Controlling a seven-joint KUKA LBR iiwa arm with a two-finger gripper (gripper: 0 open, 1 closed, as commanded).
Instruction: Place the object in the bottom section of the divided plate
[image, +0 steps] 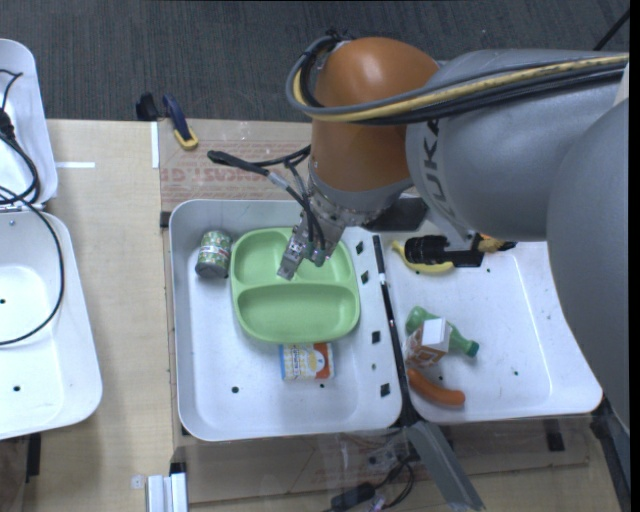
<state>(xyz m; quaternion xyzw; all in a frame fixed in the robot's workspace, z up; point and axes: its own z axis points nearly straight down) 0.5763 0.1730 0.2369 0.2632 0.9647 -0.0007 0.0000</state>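
Nearest me, an orange sausage-shaped toy (437, 391) lies well to the right of the green plastic divided plate (295, 315), over in the other white bin (540, 330), and a green bottle with a white label (441, 338) lies just behind it. A small printed carton (305, 362) lies just beside the plate's bottom edge. The gripper (304, 256) hangs over the plate's top section, fingers spread, gripping nothing. A small green-labelled can (212, 253) stands just left of the plate.

In the left bin (215, 395), a divided plate (295, 300) is flanked leftward by a can (212, 253), with a carton (305, 362) before it. In the right bin (530, 330), a bottle (442, 340) is placed behind a sausage (437, 392).
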